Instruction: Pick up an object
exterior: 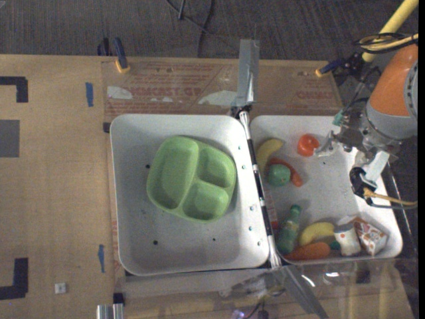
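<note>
My gripper (334,140) hangs over the far right part of the right bin (332,191), under the grey arm with the orange band (393,88). It sits just to the right of a small orange cup (307,145), with nothing visibly held. Other items in this bin are a yellow banana (267,151), a green round fruit (279,174) against a red piece (295,176), a green bottle (289,227), a second banana (317,231), an orange carrot (309,251) and two small cartons (362,238).
The left bin (133,231) holds a green divided plate (192,178). A metal divider (255,178) separates the bins. Cables and a yellow hose (398,18) trail by the arm at the right. The wooden bench (53,178) spreads out to the left.
</note>
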{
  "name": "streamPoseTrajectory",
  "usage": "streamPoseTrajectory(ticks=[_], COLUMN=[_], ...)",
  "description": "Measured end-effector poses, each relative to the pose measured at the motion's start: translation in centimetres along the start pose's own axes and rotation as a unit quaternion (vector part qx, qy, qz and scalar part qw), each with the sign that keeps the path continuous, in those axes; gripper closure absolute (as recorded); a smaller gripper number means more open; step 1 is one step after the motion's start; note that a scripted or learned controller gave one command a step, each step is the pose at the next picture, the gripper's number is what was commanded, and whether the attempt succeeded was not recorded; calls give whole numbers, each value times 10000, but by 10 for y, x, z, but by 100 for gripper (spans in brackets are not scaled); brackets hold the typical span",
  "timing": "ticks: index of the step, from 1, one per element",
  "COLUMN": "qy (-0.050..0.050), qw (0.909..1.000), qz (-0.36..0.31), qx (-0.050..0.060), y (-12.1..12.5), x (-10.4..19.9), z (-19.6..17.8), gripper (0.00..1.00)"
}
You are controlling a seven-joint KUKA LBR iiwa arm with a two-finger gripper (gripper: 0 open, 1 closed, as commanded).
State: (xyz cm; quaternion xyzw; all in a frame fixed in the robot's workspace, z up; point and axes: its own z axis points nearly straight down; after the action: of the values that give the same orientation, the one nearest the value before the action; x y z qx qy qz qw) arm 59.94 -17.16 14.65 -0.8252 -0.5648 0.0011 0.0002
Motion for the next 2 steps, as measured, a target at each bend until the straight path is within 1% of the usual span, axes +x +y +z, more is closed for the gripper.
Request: streamPoseTrajectory(ticks=[1,2], qy=[-5,-4], qw=[9859,9859], qz=[-1672,-1673], qx=[-29,-31], y=[3,4], x=[55,55], z=[58,58], gripper=[0,0])
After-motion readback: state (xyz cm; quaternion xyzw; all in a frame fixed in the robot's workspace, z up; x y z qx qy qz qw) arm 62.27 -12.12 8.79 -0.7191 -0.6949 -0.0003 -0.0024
